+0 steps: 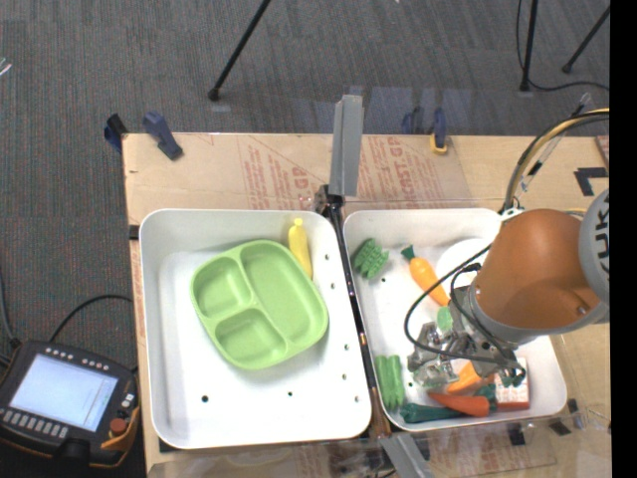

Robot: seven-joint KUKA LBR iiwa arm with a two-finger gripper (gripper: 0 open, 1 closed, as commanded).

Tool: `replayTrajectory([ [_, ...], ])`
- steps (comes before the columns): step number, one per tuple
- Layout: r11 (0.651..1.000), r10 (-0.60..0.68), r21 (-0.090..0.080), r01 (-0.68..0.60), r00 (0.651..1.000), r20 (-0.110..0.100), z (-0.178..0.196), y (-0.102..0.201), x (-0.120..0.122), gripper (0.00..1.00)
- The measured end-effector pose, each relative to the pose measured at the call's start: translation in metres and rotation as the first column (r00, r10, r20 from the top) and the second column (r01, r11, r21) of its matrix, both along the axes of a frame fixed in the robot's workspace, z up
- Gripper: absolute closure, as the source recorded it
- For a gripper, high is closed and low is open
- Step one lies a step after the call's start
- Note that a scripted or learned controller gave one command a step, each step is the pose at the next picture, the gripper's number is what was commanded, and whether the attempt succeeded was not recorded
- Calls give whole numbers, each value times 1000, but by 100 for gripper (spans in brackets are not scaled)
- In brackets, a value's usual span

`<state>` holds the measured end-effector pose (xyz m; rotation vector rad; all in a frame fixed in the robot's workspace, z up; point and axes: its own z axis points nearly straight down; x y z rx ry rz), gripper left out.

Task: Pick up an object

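The arm enters from the right and is lowered into the right bin [363, 317]. The gripper [446, 358] sits low over the bin's near right area; the orange band and wrist cover it from above, so the finger opening cannot be determined. No object is visibly held.

Objects crowd the gripper. An orange carrot [428, 277] lies diagonally just beyond it. A second carrot with a green stem [460, 404] lies at the near wall, touching a small red and white block [510, 394]. A green ridged piece [390, 380] lies along the left wall, and a green toy [370, 258] rests in the far left corner.

The left bin [164, 366] holds a green divided plate [259, 303], with a yellow object [300, 248] just beside its far edge.
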<state>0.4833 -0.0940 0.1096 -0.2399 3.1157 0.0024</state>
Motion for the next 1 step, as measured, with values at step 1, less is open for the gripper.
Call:
replayTrajectory([
  [1,1000,0,0,0,1000,-1,0,0,0,0],
])
